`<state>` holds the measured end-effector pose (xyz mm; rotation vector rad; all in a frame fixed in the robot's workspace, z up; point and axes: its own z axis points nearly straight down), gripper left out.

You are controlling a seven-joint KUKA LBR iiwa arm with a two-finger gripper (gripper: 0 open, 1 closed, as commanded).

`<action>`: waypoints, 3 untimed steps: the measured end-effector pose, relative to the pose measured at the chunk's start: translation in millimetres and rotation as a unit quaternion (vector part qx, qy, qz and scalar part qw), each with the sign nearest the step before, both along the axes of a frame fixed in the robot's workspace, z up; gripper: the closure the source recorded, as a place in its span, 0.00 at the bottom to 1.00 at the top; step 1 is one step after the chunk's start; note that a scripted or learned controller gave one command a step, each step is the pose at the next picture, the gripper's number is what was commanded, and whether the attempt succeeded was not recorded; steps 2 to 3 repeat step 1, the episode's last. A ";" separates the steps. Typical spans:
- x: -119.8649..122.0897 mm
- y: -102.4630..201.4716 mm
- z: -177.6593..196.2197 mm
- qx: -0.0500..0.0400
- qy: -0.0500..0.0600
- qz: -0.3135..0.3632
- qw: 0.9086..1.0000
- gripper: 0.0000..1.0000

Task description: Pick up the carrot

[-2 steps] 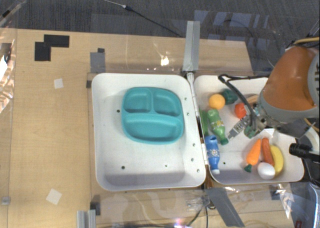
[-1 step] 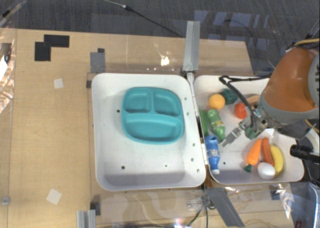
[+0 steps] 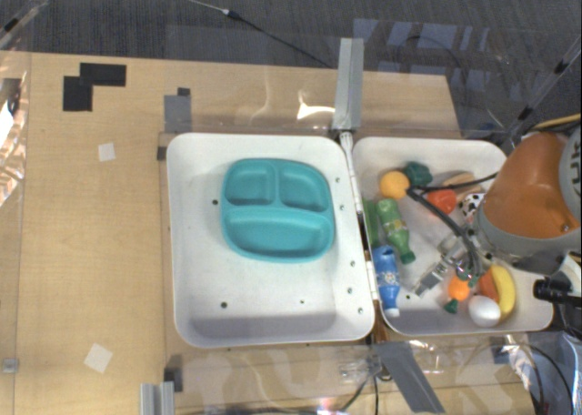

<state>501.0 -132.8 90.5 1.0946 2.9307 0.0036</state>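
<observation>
One carrot lies just beside the claw.

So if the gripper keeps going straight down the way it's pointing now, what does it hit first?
Most likely the small orange carrot with the green top, lying directly beneath the gripper near the front of the right white bin. Depth is hard to judge from above; the yellow banana sits just beside it.

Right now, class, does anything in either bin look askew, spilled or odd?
Nothing spilled. The toy foods lie jumbled in the right bin, while the teal plate sits flat in the left bin.
</observation>
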 end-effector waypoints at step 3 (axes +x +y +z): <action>3.3 1.4 12.3 0.000 -0.004 0.003 1.000 1.00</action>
